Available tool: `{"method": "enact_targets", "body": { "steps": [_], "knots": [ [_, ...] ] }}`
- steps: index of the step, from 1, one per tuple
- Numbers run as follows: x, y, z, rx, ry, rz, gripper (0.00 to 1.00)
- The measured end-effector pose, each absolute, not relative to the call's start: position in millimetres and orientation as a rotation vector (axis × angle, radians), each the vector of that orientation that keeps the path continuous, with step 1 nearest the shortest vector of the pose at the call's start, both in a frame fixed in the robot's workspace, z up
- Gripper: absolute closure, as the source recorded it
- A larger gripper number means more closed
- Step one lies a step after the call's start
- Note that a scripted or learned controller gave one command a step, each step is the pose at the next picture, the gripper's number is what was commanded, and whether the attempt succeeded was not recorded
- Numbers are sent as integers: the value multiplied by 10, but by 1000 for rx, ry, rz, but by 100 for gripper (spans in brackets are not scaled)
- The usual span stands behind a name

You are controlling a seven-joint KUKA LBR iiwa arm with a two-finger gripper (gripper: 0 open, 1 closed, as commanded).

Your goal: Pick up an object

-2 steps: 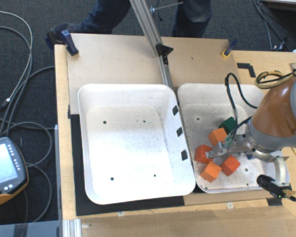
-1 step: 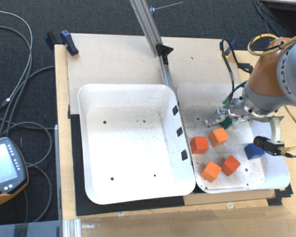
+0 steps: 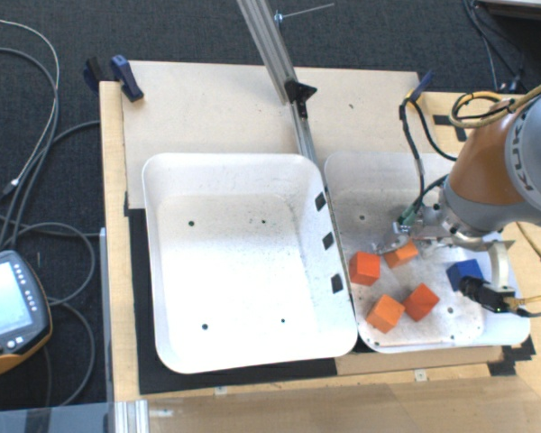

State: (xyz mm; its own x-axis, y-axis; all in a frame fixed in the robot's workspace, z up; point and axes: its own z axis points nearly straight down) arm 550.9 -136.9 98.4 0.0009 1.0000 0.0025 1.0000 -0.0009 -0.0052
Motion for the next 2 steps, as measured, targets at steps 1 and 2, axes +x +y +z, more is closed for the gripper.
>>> {"method": "enact_targets", "body": {
  "steps": [1,2],
  "knots": [
    [5528,-1368,1102,-2219,-2221,-1,100],
    [5844,-457,2045,-2214,-2237,-13,100]
  ]
}}
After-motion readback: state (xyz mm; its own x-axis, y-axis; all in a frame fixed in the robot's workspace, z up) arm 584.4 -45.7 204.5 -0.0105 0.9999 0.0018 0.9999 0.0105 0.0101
